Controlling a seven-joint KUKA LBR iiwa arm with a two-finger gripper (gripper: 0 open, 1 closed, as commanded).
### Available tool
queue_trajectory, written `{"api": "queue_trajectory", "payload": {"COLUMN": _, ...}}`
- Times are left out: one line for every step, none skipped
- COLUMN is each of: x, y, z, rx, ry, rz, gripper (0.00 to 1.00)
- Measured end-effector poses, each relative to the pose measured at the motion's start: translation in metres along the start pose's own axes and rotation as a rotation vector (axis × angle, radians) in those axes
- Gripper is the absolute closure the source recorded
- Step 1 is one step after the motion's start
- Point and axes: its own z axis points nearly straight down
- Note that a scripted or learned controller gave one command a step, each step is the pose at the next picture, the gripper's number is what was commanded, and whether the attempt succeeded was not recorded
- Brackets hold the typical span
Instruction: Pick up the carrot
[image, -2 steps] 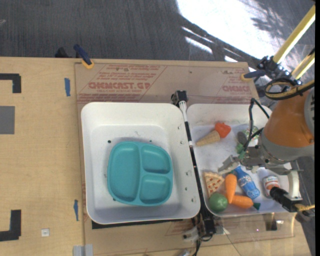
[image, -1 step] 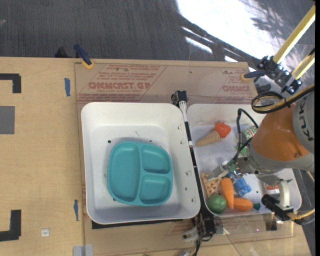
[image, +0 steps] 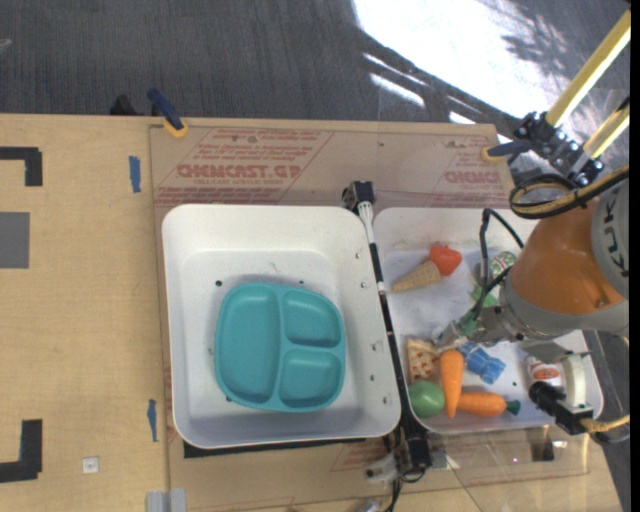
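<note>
Camera view: carrot (image: 452, 380) upright just below gripper (image: 472, 325), right bin.

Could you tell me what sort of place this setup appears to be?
Probably a robotics lab test bench: two white bins on a plywood board, a teal divided plate, toy food such as a carrot, and clamps with cabling.

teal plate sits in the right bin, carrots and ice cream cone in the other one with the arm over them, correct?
Not quite. The camera view shows the teal plate in the left bin, not the right. The rest holds: the carrots and the ice cream cone lie in the right bin, with the arm over them.
</note>
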Motion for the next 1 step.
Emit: {"api": "queue_trajectory", "payload": {"x": 0.0576, "y": 0.0416, "z": -0.0887, "rx": 0.049, "ry": 0.02, "rz": 0.131, "gripper": 1.0}}
